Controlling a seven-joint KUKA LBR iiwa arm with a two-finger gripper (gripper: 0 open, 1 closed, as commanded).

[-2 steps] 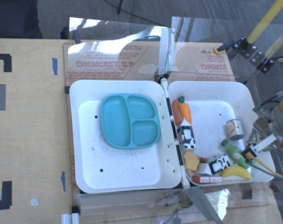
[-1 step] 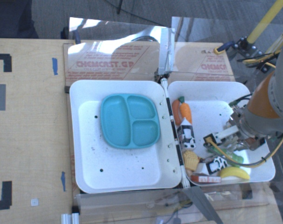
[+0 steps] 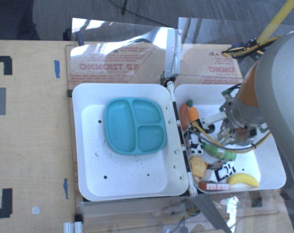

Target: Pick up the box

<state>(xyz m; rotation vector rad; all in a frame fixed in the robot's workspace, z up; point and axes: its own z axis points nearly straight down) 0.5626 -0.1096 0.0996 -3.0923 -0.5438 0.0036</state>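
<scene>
Two white bins before me, teal plate (image 3: 135, 125) in the left bin (image 3: 86, 178), gripper (image 3: 233, 130) low over right bin (image 3: 273, 169) clutter, I cannot tell its grip, box (image 3: 214, 186) at lower edge beside banana (image 3: 243, 179).

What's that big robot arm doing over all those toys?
The arm's hand is down in the right bin, over a pile of toy food: a carrot, a banana and other small pieces. The left bin has a teal divided plate. Nothing looks picked up yet.
</scene>
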